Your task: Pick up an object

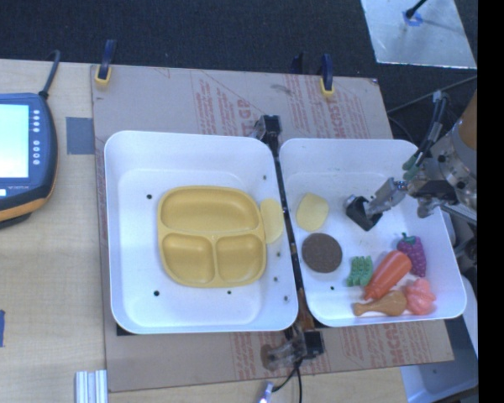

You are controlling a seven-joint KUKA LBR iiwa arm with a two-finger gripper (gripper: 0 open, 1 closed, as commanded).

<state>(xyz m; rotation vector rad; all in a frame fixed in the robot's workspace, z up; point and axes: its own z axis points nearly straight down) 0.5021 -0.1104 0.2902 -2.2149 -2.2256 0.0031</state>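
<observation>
The right bin (336,159) holds several toy foods: a pale yellow slice (312,211), a brown round patty (322,252), a green piece (360,270), an orange carrot (388,274), purple grapes (412,253), a pink piece (420,295) and a tan drumstick (380,306). My gripper (430,188) hangs over the bin's far right part, above and behind the grapes and carrot. It touches none of the foods.
The left bin (134,158) bears a yellow divided plate (212,233), and a pale yellow piece (271,221) lies by its right wall. A tablet-like pendant (13,158) lies at the bench's left edge. Clamps (326,72) hold the cardboard at the back.
</observation>
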